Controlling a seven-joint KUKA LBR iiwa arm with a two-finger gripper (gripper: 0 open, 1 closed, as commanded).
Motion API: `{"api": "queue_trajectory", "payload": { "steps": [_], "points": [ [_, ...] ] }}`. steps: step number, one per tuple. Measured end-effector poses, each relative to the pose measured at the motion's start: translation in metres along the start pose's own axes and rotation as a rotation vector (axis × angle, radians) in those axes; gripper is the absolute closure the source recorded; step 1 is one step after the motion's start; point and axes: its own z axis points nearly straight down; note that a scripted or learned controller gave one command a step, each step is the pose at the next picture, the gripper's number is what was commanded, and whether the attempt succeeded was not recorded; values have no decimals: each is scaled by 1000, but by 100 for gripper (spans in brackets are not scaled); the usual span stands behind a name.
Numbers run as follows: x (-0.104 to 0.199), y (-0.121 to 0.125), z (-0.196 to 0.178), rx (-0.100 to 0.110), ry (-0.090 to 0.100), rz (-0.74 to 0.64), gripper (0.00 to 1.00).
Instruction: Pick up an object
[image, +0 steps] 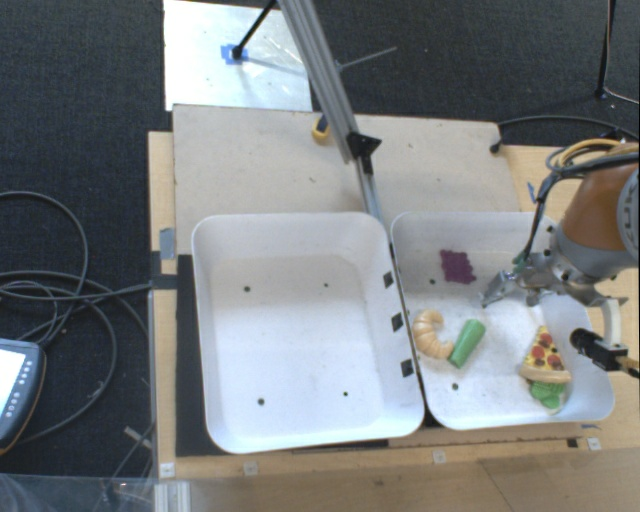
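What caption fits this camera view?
Arm's pincer hovers over right bin holding purple piece, croissant, green cylinder, pizza slice.

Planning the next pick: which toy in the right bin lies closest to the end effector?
The pizza slice, just below the end effector. The purple piece, green cylinder and croissant all lie farther left.

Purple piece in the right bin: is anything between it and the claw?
Nothing visible. The purple piece lies alone on bare bin floor, with the claw just to its right. The croissant and green cylinder sit nearer the camera, off that line.
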Motion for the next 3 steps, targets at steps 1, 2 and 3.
{"api": "queue_trajectory", "payload": {
  "steps": [1,2,3],
  "points": [
    [-1,1,-13,-5,-1,0,100],
    [-2,6,-78,-9,-3,-2,100],
    [0,6,-122,-8,-2,-3,100]
  ]
}}
